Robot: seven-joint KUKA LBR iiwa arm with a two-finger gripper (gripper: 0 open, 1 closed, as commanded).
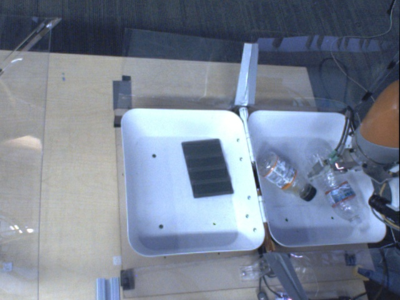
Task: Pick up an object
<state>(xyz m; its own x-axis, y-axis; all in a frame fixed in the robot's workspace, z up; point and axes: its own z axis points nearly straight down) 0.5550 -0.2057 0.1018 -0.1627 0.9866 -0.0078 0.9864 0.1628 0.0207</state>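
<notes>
Two shallow white plastic bins with rounded corners sit side by side on the pale wooden bench. The left bin holds one thing: a flat, dark grey rectangular pad, ribbed across into three bands, lying near the middle. The right bin holds two clear, crinkled plastic bottles. One bottle with an orange label lies toward the bin's left side, its dark cap pointing right and nearer. The other bottle, with a red and blue label, lies near the right wall. My gripper hangs over the right bin, just above and beside that second bottle; how my jaws stand I cannot tell from here.
</notes>
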